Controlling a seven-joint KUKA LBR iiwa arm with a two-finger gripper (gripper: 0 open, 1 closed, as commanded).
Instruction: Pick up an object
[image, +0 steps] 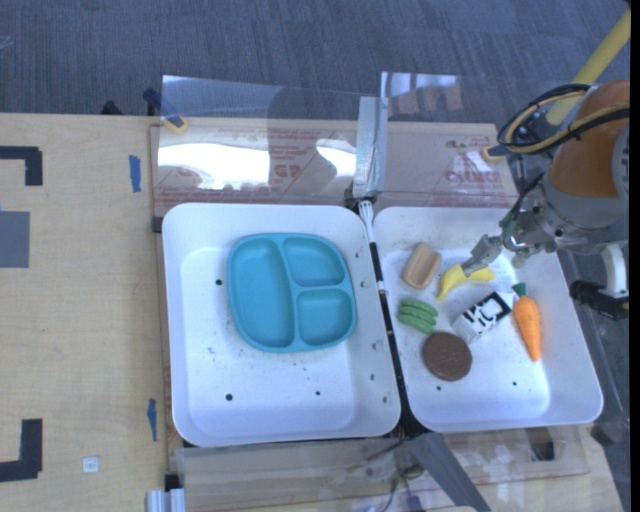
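The right bin (570, 400) holds several toy foods: a tan bread roll (421, 266), a yellow banana (462, 279), a green pea pod (418, 314), a brown round cookie (446, 356), a black-and-white carton (482, 315) and an orange carrot (528, 326). My gripper (489, 248) reaches in from the right and hangs low over the bin's back part, just above the banana's right end. Nothing can be seen held in it.
The left bin (200, 380) bears a blue divided plate (291, 291). A clear plastic wall (260, 140) stands behind both bins, with a metal post (370, 140) between them. The arm's orange band (590, 165) and cables (540, 120) fill the upper right.
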